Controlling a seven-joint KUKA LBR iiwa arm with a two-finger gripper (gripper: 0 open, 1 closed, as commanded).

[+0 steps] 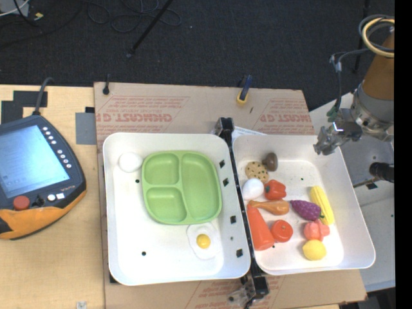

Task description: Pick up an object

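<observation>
The right bin [353,192] holds toy food: a cookie [256,170], a brown piece [270,161], a white egg [252,188], a red pepper [275,189], a drumstick [270,206], a purple eggplant [305,208], corn [320,203], an orange carrot [259,229], a tomato [281,230], a pink fruit [315,229] and a lemon [313,250]. My gripper [327,141] hangs above the right bin's far right corner, well away from all the food and with nothing seen in it.
The left bin [122,237] carries a green divided plate [181,187], a fried egg [203,240] and a white disc [129,162]. A control pendant [35,169] lies at the far left. A blue and yellow clamp [243,90] grips the cardboard's back edge.
</observation>
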